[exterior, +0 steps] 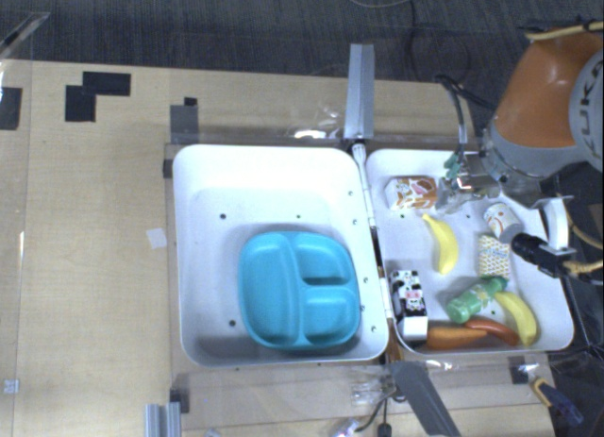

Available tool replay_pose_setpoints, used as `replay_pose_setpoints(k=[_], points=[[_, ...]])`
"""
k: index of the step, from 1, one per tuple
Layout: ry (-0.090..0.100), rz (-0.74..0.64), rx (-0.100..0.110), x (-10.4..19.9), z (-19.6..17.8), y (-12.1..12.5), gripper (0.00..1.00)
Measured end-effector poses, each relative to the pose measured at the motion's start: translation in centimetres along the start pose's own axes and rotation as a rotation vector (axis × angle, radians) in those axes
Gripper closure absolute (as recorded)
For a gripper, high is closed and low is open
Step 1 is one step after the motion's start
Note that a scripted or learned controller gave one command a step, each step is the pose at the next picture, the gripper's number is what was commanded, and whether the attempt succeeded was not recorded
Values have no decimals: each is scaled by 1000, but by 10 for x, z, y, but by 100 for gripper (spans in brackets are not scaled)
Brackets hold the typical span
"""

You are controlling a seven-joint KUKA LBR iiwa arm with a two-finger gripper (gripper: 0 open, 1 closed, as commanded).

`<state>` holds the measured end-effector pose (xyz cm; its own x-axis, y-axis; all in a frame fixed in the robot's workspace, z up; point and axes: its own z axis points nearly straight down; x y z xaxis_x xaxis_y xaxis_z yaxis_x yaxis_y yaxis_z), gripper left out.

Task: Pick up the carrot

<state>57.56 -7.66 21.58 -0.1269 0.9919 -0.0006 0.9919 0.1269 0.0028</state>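
judging the carrot (464, 334) light, stiff and smooth, we favoured its bare left half; whether the hand (459, 176) was wide or narrow, we couldn't tell.

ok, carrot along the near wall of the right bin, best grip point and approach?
Grip the carrot mid-length, from straight above, fingers closing across its narrow width. It lies flat along the right bin's near wall, with the green bottle and a banana crowding its right end, so its left half looks freer.

Grey arm (557, 95), orange band, blk cables
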Motion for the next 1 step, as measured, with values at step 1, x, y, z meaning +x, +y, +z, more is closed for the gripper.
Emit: replay_pose_setpoints(k=[1], points=[[0,-19,0,16,31,-73,100]])
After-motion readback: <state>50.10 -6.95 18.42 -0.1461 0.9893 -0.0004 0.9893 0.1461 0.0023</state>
